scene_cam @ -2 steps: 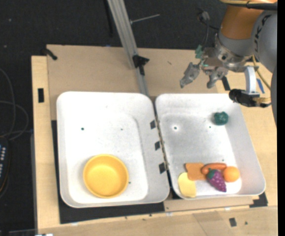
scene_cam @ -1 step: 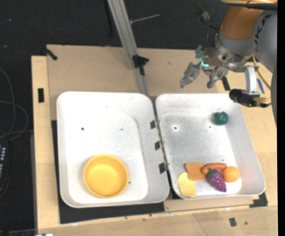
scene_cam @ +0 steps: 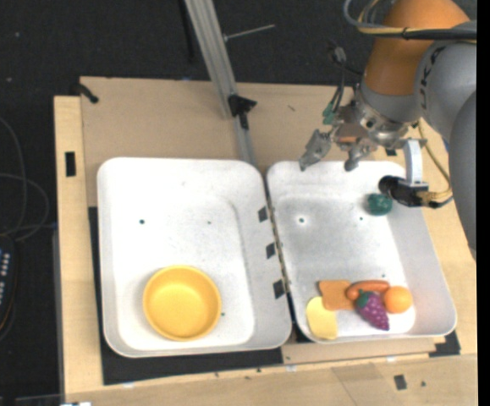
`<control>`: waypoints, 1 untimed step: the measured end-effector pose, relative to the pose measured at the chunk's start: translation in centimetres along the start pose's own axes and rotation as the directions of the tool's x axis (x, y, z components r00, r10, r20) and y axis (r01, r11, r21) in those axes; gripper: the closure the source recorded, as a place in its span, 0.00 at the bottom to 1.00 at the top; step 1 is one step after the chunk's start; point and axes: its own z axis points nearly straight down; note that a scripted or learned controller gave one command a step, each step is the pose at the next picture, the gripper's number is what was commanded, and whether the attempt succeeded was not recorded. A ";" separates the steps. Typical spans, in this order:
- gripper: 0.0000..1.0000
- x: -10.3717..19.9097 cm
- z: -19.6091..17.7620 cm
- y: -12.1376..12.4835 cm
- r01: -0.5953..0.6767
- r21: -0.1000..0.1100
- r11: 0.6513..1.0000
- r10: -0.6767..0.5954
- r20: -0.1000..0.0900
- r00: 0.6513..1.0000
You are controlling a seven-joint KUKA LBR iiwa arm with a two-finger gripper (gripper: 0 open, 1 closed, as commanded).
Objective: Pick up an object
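Observation:
My gripper [scene_cam: 333, 156] hangs over the far edge of the right bin [scene_cam: 346, 235], its two grey fingers spread open with nothing between them. A small teal object [scene_cam: 379, 204] lies in the right bin's far right part, to the right of and nearer than the gripper. At the right bin's near edge sits a cluster: a pale yellow piece [scene_cam: 321, 319], an orange-brown piece [scene_cam: 336, 293], a purple grape bunch [scene_cam: 373, 310], a carrot-like piece [scene_cam: 369, 287] and an orange ball [scene_cam: 398, 299]. A yellow bowl [scene_cam: 182, 302] rests in the left bin [scene_cam: 177, 210].
A slanted metal rod [scene_cam: 215, 53] rises from behind the seam between the bins. A black fitting with cable [scene_cam: 404, 190] sits at the right bin's far right rim. The arm's orange band [scene_cam: 414, 36] looms above the far right corner.

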 end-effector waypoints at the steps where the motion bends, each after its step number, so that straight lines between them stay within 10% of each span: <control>1: 0.00 -0.1 4.3 -0.5 -0.002 0.000 1.000 0.002 0.001 1.000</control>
